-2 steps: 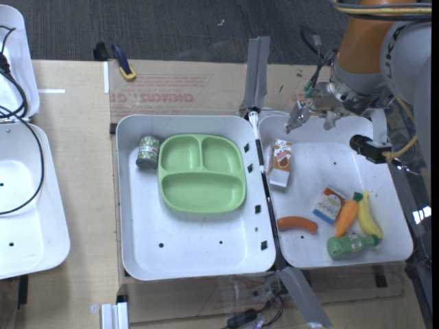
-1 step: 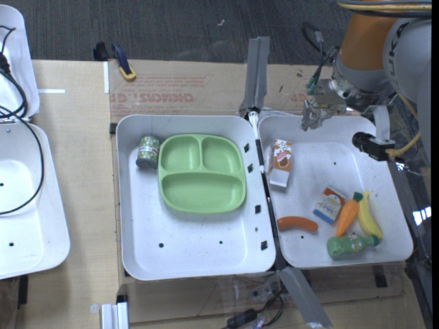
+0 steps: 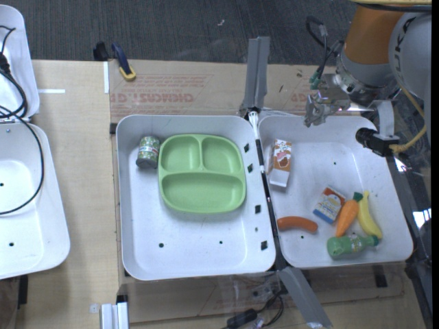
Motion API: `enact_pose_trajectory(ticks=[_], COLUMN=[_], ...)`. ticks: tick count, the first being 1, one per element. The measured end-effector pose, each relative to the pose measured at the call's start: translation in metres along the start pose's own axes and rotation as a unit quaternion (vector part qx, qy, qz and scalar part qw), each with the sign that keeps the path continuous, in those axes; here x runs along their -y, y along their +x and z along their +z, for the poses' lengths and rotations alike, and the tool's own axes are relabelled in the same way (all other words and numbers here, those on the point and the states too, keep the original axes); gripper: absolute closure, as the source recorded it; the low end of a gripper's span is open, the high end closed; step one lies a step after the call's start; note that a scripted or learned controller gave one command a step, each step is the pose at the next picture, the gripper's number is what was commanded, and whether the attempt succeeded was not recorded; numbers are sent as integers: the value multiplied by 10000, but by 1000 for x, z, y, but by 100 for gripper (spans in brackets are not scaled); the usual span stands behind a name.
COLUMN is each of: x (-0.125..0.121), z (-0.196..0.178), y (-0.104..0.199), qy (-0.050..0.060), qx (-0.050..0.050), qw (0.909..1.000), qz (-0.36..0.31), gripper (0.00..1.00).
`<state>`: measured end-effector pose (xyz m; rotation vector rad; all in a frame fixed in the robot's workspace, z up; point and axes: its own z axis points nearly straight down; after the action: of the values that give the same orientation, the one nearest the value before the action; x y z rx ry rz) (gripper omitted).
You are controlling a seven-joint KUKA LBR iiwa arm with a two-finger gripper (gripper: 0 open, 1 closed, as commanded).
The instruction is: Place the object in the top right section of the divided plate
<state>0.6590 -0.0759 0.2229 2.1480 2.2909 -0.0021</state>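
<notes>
A green divided plate point(image 3: 202, 173) lies in the left bin, with two small sections at the top and one wide section below. A small can point(image 3: 147, 151) stands just left of the plate. In the right bin lie a milk carton point(image 3: 280, 162), a sausage point(image 3: 298, 223), a small orange box point(image 3: 330, 204), a carrot point(image 3: 346, 217), a banana point(image 3: 370, 216) and a green bottle point(image 3: 350, 245). My gripper point(image 3: 317, 112) hangs over the back edge of the right bin, above and right of the carton, with nothing seen between its fingers.
A grey divider post point(image 3: 257, 74) stands between the two bins at the back. A white appliance with a black cable point(image 3: 20, 184) sits at the far left. A blue and yellow clamp point(image 3: 122, 63) lies on the bench behind the left bin.
</notes>
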Motion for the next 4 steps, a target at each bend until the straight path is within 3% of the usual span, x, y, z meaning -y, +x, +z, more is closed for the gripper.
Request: enact_pose_trajectory(ticks=[1, 2, 3, 4], x=[10, 41, 44, 109], z=[18, 32, 33, 23], y=[69, 116, 111, 167], qy=[14, 15, 18, 12], qx=[-5, -6, -6, -6], qw=[10000, 9970, 9978, 9933], qz=[71, -769, -667, -1155], gripper=[100, 100, 100, 100])
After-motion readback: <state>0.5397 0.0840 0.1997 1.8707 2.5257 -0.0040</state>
